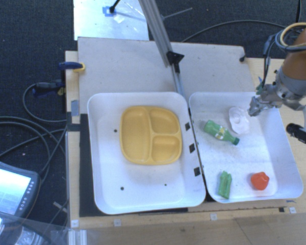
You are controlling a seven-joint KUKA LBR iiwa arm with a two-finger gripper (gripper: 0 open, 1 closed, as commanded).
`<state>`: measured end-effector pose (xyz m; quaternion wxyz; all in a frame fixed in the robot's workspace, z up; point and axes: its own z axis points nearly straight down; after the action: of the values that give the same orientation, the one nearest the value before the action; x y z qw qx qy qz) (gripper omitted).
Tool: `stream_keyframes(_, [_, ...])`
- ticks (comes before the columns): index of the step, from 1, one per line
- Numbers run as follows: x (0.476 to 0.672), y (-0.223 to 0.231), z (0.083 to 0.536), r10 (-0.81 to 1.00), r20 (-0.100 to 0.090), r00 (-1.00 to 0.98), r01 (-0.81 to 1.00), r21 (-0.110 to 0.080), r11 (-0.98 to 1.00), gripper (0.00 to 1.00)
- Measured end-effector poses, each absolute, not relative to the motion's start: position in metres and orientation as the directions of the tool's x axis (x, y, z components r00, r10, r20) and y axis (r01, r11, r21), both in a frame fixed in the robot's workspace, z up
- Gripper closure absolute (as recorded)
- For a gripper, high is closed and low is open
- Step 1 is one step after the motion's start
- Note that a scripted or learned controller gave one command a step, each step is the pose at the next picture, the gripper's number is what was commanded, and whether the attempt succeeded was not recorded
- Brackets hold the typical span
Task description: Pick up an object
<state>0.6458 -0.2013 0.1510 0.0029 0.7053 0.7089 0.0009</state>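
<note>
Objects wait in the right bin

Bottle [221, 132], green piece [224, 184], red piece [260, 180] and clear cup [238, 119] lie in the right bin [285, 152]. End effector [256, 107] sits just beside the cup; its grip I cannot tell. A yellow tray [151, 135] rests in the left bin [104, 157].

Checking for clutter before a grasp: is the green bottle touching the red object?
Apart. The camera view shows bare white bin floor between the green bottle and the red object.

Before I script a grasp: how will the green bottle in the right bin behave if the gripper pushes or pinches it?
The green bottle lies on its side, so a sideways nudge would probably roll it across the right bin. Its round, smooth-looking body may slip between fingers. It looks small and plastic, so likely light.
</note>
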Motion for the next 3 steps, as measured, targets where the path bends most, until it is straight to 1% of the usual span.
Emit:
stream_keyframes(1, [0.656, -0.199, 0.200, 1.000, -0.002, -0.009, 1.000, 0.008, 0.009, 1.00])
stream_keyframes(2, [0.658, -0.200, 0.255, 1.000, -0.003, -0.009, 1.000, 0.009, 0.009, 1.00])
stream_keyframes(3, [0.647, -0.158, 0.251, 1.000, 0.001, -0.010, 1.000, 0.002, 0.010, 1.00])
